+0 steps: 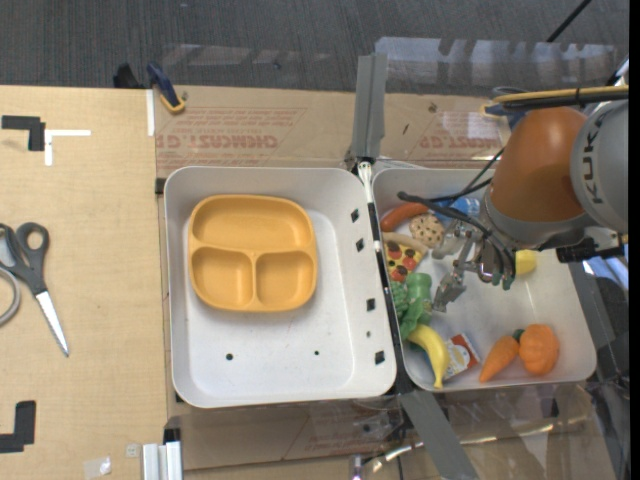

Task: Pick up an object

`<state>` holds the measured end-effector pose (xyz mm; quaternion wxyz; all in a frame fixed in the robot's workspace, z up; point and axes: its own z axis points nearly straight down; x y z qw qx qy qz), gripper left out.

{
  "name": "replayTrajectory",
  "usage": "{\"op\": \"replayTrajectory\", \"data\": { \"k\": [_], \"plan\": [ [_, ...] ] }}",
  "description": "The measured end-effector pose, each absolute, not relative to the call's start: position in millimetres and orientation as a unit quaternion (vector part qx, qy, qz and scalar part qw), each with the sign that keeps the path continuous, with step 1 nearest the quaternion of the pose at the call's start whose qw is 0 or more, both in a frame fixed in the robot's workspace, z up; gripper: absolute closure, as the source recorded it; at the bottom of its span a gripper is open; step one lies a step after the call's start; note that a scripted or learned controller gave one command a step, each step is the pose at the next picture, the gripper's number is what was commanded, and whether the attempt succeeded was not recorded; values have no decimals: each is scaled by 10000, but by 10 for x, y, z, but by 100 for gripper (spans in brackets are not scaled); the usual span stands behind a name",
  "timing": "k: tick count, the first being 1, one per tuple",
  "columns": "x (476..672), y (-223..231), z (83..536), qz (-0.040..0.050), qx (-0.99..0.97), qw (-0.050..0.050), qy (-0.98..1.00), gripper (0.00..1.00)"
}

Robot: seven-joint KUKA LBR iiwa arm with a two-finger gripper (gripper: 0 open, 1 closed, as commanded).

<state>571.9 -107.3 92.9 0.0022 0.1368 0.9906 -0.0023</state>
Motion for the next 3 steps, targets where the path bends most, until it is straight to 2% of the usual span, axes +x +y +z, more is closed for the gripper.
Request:
{"op": "replayTrajectory", "data": {
  "k": [1, 2, 3],
  "plan": [
    [4810, -1322, 943, -8, 963, 61, 9953, 0],
    [5493, -1885, 960, -4, 1068, 27, 9943, 0],
    [5176, -2131, 934, -3, 1086, 23, 9941, 0]
  ]
}}
